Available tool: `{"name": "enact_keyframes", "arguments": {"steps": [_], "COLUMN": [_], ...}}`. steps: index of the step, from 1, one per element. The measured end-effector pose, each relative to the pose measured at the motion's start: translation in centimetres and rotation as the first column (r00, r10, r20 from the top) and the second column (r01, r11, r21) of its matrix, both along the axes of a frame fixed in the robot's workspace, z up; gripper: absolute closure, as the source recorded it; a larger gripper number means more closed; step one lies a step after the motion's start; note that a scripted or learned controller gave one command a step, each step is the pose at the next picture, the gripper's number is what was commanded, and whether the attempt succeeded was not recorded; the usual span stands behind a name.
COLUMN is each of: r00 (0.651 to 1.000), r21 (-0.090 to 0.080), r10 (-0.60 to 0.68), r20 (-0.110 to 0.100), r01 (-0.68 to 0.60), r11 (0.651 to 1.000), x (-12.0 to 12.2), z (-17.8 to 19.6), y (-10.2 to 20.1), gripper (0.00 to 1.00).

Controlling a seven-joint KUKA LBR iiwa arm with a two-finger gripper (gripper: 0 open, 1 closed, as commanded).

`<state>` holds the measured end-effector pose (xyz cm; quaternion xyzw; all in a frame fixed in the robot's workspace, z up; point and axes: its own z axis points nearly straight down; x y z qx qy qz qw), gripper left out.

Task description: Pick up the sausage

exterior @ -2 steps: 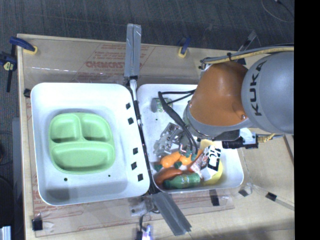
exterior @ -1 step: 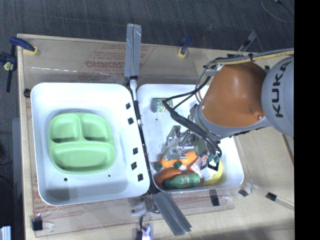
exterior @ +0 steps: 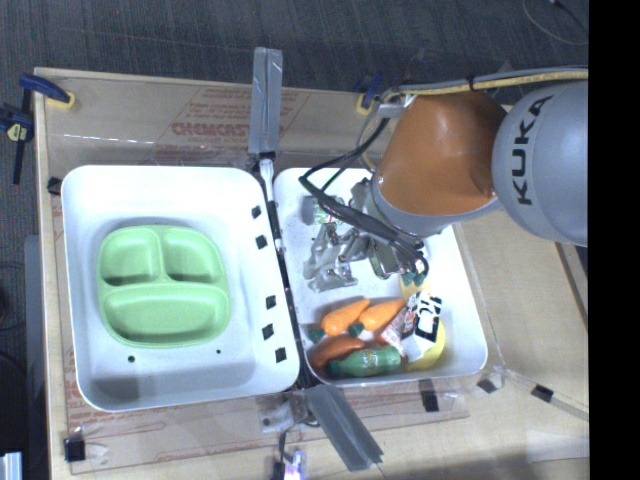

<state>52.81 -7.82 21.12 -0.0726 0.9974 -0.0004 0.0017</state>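
Both white bins (exterior: 90,368) look like smooth, faintly glossy plastic; the green tray (exterior: 162,284) is matt plastic; the gripper (exterior: 335,258) is bare shiny metal.

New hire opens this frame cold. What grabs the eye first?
The big grey arm with its orange band dominates, reaching in from the right over the right bin, its pincer low inside it. Next, the bright green divided plate alone in the left bin. Then the cluster of toy food along the right bin's near edge: orange carrots, a brownish sausage, something green.
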Motion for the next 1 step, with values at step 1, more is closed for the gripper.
{"name": "enact_keyframes", "arguments": {"steps": [1], "r00": [1.0], "r21": [0.0], "r10": [0.001], "r20": [0.0], "r01": [-0.001], "r11": [1.0], "x": [0.0], "z": [0.0], "y": [0.01], "gripper": [0.0]}}
